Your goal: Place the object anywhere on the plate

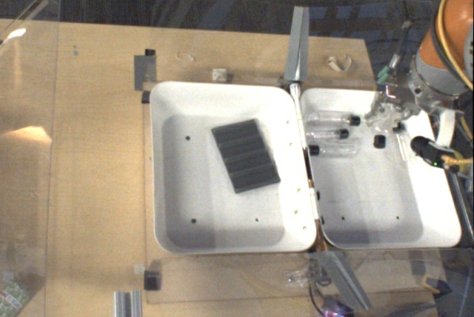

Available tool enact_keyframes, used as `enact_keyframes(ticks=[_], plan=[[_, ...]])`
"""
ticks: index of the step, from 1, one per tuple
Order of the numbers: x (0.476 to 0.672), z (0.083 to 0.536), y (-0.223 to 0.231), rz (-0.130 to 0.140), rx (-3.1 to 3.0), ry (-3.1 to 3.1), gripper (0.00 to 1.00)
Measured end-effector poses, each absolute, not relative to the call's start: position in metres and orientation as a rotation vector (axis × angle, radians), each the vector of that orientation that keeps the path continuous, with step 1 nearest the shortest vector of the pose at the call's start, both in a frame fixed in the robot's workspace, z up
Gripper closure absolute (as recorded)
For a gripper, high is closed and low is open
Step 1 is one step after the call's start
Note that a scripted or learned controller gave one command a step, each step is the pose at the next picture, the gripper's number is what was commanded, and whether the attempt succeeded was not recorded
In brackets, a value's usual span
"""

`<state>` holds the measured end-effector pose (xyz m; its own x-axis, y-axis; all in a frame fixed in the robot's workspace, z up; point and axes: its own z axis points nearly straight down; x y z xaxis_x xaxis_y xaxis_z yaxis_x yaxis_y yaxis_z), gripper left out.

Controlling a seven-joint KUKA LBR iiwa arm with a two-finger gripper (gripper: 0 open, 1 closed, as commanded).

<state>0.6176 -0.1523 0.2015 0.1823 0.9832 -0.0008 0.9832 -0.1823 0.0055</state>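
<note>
1. A pale wooden tabletop (89, 182) is sitting against a dark ribbed floor that is running along the top of the view, and a sheet of clear plastic is leaning over its left part, catching bright glare.
2. Two shallow white bins are lying side by side on the tabletop, their inner rims touching: the left bin (170, 227) and the right bin (385, 227).
3. A dark grey ribbed plate (246, 155) is lying flat in the left bin, slightly above the bin's middle and turned at an angle to its walls.
4. Three clear tube-like objects with black caps (333, 133) are lying close together in the upper left corner of the right bin, one above another, well apart from the plate and separated from it by the two bin walls.
5. The grey arm with its orange band (452, 19) is reaching in from the right, above the upper right part of the right bin.
6. The tool (386, 115) is hanging over the right bin's upper edge, just to the right of the clear objects; whether it is open or closed, and whether anything is in it, cannot be told amid the clutter of metal parts and cables.
7. A grey metal bar (298, 45) is standing upright behind the seam between the bins.
</note>
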Motion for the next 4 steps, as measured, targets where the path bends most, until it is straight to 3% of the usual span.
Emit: enact_keyframes(ticks=[2, 3, 4], plan=[[0.669, 0.370, -0.186, 0.002, 3.002, 0.922, 1.00], [0.658, 0.407, -0.199, -0.001, 3.117, 0.391, 1.00], [0.660, 0.415, -0.196, -0.007, 3.117, 0.410, 1.00]])
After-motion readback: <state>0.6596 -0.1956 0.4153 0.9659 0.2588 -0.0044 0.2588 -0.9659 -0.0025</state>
